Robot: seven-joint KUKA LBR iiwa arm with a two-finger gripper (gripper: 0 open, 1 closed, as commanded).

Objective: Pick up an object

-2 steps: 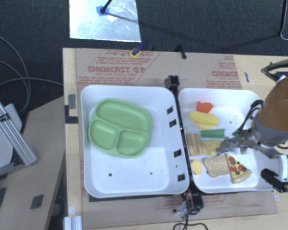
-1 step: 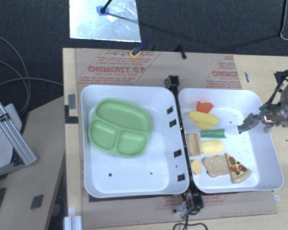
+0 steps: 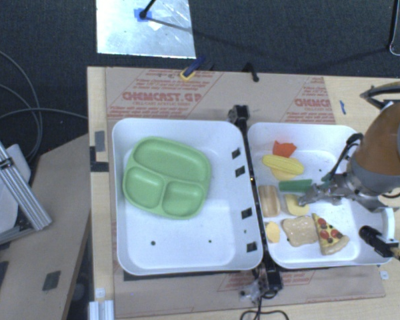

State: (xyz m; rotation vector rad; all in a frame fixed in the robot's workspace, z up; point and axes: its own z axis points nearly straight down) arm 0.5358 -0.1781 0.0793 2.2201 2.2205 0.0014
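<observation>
Gripper: my gripper [image 3: 307, 196] sits low in the right bin [image 3: 320, 135], at about 3 o'clock in the view, tips down among the toy food. I cannot tell how it is set; the tips are too small and blurred against the items.
Target, my pick: the green piece [image 3: 295, 185], a flat bar lying at the bin's centre, touching or just beside the tool tip. I cannot say whether it is gripped.
How it should handle: it looks like moulded plastic play food, so I judge it light, stiff and smooth, likely to skid on the white floor if nudged sideways. Not fragile.
Where to hold: across its short width, near the middle, straight down.
Neighbours: yellow corn [image 3: 284, 166] at its 12 o'clock, orange piece [image 3: 284, 149] beyond that; hot dog bun [image 3: 269, 200] at 8 o'clock; toast [image 3: 300, 231] and pizza slice [image 3: 330, 233] at 6 o'clock; a small yellow piece [image 3: 273, 231] at 7 o'clock. They crowd the bar, so I expect little room for the jaws.
Left bin [image 3: 147, 245]: holds a green divided plate [image 3: 167, 177], at 9 o'clock, well apart from the work.
</observation>
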